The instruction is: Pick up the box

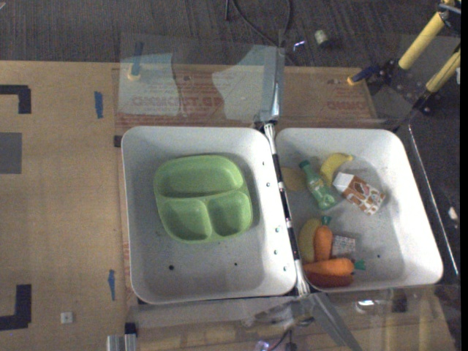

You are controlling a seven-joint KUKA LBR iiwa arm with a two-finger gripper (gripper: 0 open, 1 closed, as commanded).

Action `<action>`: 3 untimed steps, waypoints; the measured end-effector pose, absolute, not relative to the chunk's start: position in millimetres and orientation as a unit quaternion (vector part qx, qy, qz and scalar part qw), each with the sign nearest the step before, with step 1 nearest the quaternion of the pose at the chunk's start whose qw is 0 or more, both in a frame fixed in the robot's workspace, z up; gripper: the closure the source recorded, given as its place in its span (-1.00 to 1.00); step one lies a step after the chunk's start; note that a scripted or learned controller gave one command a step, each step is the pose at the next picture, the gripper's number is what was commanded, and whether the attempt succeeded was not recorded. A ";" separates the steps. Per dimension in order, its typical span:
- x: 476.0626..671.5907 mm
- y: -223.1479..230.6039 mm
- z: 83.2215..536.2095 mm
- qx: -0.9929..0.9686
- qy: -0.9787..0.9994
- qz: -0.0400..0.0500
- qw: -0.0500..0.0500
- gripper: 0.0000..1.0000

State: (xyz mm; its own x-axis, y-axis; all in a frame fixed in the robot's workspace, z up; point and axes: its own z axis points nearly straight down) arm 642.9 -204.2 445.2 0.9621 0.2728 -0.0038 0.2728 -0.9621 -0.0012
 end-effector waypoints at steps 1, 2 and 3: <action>644.5 -200.4 455.5 -0.990 -0.142 0.002 0.000 1.00; 644.6 -200.1 455.3 -0.990 -0.142 0.002 0.000 -1.00; 626.6 -203.2 434.6 -0.995 -0.099 0.001 0.002 -1.00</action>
